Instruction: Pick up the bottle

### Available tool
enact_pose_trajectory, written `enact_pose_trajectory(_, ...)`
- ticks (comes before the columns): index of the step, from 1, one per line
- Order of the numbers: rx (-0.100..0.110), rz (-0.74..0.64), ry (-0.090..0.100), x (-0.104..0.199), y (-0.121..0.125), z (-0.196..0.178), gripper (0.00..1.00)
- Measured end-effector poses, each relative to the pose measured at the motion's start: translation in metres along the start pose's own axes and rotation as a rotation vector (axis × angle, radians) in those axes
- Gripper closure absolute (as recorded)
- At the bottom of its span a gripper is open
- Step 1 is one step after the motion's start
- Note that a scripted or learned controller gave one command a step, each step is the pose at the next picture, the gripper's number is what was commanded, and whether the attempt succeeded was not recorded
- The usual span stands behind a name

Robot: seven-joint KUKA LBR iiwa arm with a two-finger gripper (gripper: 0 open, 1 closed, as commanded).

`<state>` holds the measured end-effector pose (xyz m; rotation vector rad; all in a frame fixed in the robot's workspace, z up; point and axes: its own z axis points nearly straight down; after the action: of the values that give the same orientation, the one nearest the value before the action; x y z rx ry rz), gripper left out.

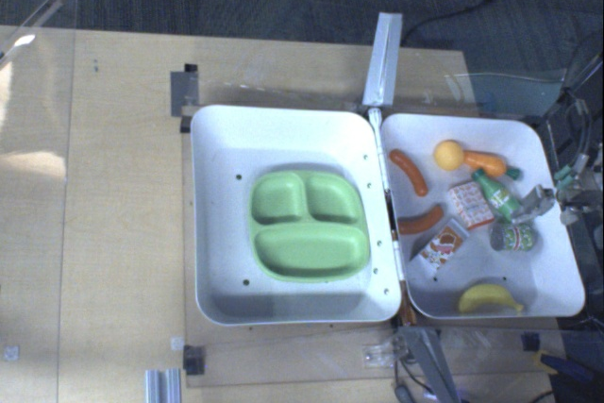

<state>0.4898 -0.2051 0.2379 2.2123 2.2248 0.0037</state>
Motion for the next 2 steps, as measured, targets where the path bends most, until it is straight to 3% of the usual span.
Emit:
enact_pose_trajectory(1,0.001,0.156,0.001,0.0,0.041,0.064,0.0)
enact_pose_trajectory(2,-0.008,0.241,0.001,0.015,0.067,0.149,0.0)
